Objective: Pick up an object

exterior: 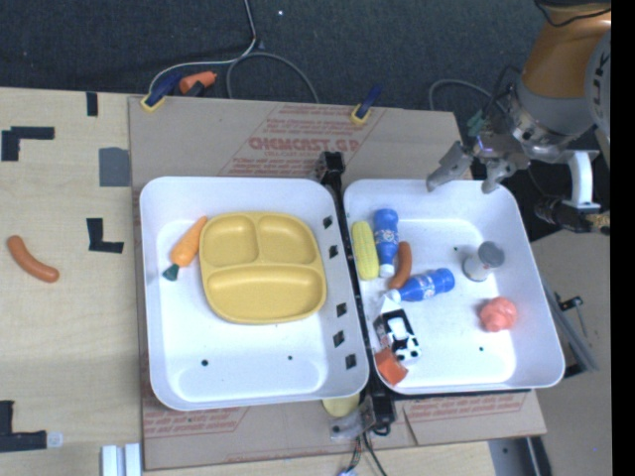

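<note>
Several small objects are seen in the right bin [531, 296], gathered mostly along its left wall. A yellow corn cob [364, 249] lies against that wall, with a blue bottle [385, 236] just beside it and a second blue bottle [427, 286] lying slanted nearer the middle. An orange sausage [401, 264] is set between the two bottles. A black-and-white toy [399, 335] and a small red piece [392, 370] are placed near the bin's front left corner. A grey cylinder [487, 258] stands toward the right wall, and a pink lump [499, 312] lies below it.

The gripper [464, 175] is held over the back rim of the right bin, near its far right corner. Its two fingers are spread apart, with nothing between them and nothing touched.

In the left bin [159, 266] a yellow divided plate [263, 267] is seen, a carrot [186, 244] touching its left edge. On the bench [60, 365], well apart to the left, a sausage [33, 259] lies alone.

The upper arm is cut off at the top right corner.
</note>
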Action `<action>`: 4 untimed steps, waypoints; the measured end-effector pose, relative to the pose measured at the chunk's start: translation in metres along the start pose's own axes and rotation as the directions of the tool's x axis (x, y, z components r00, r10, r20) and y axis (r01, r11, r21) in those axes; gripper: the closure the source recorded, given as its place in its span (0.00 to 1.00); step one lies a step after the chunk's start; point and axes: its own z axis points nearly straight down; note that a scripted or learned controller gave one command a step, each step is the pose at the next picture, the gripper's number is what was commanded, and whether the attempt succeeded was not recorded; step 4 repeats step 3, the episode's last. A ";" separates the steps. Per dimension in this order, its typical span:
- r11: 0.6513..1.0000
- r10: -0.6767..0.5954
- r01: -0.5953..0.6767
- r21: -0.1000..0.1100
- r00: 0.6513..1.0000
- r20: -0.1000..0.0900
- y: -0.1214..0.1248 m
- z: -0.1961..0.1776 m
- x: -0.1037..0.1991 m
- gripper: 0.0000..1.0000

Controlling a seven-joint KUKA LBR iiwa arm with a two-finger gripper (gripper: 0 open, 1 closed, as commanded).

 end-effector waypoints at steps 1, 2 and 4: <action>1.000 -0.005 0.005 0.009 1.000 -0.004 0.020 0.116 0.057 0.00; 1.000 -0.001 0.001 -0.002 1.000 0.002 0.022 0.178 0.049 0.00; 1.000 -0.002 0.002 -0.003 1.000 0.002 0.023 0.165 0.050 1.00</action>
